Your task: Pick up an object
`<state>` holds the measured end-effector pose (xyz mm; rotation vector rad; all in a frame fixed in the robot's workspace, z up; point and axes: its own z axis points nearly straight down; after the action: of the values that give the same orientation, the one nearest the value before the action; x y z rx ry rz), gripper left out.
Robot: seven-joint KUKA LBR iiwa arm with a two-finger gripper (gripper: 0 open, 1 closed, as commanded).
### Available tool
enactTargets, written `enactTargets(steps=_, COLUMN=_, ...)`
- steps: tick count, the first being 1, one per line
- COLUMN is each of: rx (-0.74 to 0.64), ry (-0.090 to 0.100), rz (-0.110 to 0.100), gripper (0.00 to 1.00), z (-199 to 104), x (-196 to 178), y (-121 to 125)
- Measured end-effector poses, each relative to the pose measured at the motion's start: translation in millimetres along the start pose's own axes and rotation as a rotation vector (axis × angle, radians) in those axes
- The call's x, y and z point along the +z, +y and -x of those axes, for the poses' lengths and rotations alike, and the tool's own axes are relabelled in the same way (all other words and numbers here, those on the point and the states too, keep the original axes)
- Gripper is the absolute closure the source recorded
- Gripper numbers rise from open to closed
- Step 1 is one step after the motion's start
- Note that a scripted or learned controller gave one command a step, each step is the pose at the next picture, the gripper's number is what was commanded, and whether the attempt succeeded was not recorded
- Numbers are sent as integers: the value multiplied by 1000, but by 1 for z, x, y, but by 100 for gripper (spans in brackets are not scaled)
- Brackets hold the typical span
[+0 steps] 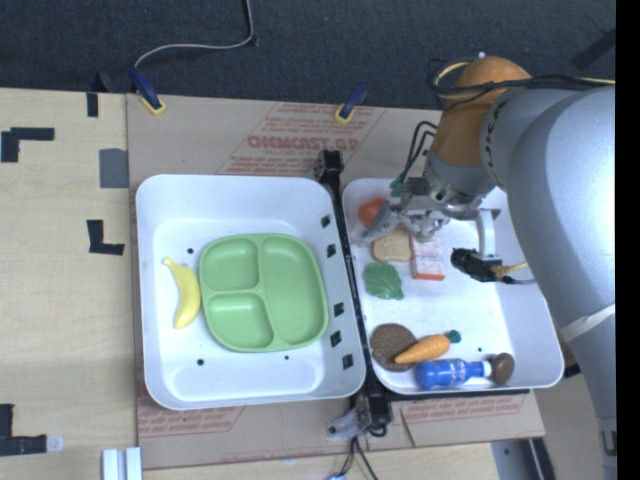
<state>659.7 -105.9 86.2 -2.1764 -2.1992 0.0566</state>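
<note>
Seen from above at a slant: gripper (412,218) lowered into the right bin (520,318), over a tan bread slice (392,247) and a small carton (428,259); finger state impossible to tell. Judged mid-reach; next, closing squarely on one item, then lifting.
</note>
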Motion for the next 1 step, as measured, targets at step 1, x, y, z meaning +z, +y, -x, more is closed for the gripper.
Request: enactTargets(steps=1, rx=7, ry=-10, rz=71, gripper=0, z=7, x=-2, y=-31)
